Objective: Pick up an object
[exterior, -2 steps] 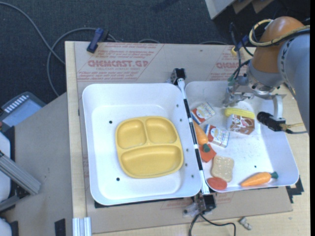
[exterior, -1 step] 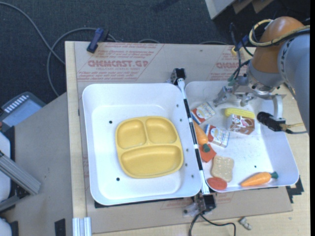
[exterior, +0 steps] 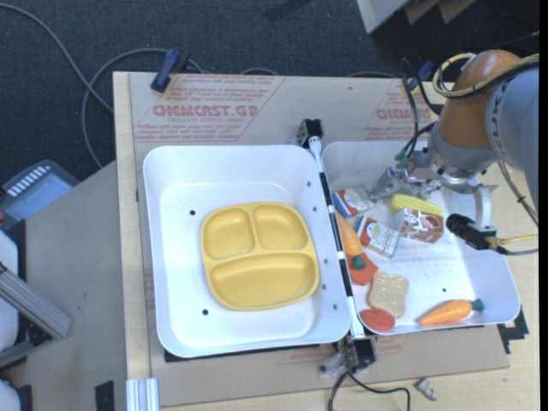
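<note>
Two white bins side by side on the bench. Nearest the camera, right bin (exterior: 501, 291): a carrot (exterior: 445, 312) lies along the front edge, green top pointing right. Left of it a red tomato slice (exterior: 378, 319), touching a tan cracker (exterior: 388, 291) just behind it. Further back along the divider, a second, slimmer carrot (exterior: 350, 240) with a red piece (exterior: 362, 271) at its near end. Mid-bin: a small snack packet (exterior: 379, 236) and a red-and-white wrapper (exterior: 422, 223) next to it. Behind those, a yellow banana-like piece (exterior: 416, 204) and a red-white packet (exterior: 352, 201) near the back left corner.

Left bin (exterior: 163, 229): a yellow three-compartment plate (exterior: 259, 255) sits flat near the centre, two small sections at the back, one large at the front.

My gripper (exterior: 409, 178) is over the back of the right bin, just behind the yellow piece. Cannot tell whether my jaws are apart or together from this angle; nothing visibly between them. Orange band and grey arm (exterior: 497, 110) reach in from the right. Black cable end (exterior: 469, 229) hangs over the bin's right side.

Far end: protective board (exterior: 257, 101) with red lettering, a blue clip (exterior: 166, 69) at its back left corner.
</note>
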Available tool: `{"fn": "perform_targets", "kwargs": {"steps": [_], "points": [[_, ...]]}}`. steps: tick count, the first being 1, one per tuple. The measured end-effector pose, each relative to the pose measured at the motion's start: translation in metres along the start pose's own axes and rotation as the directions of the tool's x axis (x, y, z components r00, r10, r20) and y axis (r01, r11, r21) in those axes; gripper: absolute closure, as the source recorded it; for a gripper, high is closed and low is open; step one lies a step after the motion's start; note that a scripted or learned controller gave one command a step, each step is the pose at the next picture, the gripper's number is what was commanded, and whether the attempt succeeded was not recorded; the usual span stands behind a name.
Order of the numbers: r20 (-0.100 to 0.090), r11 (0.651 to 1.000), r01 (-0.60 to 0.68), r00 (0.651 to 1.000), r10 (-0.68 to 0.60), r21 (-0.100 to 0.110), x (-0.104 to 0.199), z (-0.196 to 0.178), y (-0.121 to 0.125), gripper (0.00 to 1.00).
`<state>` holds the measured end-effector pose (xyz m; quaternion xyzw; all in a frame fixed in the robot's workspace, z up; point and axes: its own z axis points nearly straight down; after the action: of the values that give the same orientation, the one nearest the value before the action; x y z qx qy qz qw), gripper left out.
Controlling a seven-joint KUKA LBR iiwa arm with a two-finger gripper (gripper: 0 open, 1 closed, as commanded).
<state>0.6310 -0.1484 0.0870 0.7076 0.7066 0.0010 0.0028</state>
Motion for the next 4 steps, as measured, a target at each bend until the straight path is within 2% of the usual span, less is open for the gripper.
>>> {"fn": "perform_targets", "kwargs": {"steps": [1, 2, 3, 4], "points": [[-0.001, 1.000, 0.002, 1.000, -0.002, 0.002, -0.034, -0.093, 0.037, 0.00], [-0.001, 1.000, 0.002, 1.000, -0.002, 0.001, 0.006, -0.001, -0.008, 0.00], [0.000, 1.000, 0.001, 1.000, -0.001, 0.002, -0.077, -0.065, 0.037, 0.00], [-0.003, 1.000, 0.003, 1.000, -0.002, 0.007, -0.011, 0.003, -0.006, 0.00]]}}
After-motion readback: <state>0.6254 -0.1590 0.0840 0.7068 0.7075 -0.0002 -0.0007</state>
